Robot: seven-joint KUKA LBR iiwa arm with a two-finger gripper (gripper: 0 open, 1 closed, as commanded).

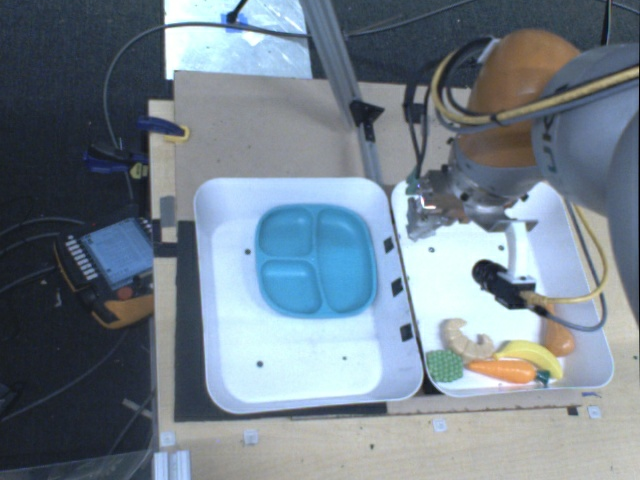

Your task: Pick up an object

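The right bin (440, 288) holds a cluster of toy foods at its near edge: a beige curled piece (468, 340), a green piece (446, 366), an orange carrot (500, 371), a yellow banana (530, 353) and a brownish-orange piece (560, 341). My gripper (423, 214) hangs over the far left corner of that bin, well away from the foods, close to the wall between the bins. Nothing shows between its tips.
The left bin (230, 298) carries a blue divided plate (317, 260) in its far half. A grey pole (335, 48) slants down to the bins' far edge. Clamps and a small device (110, 263) lie off the bench at left.
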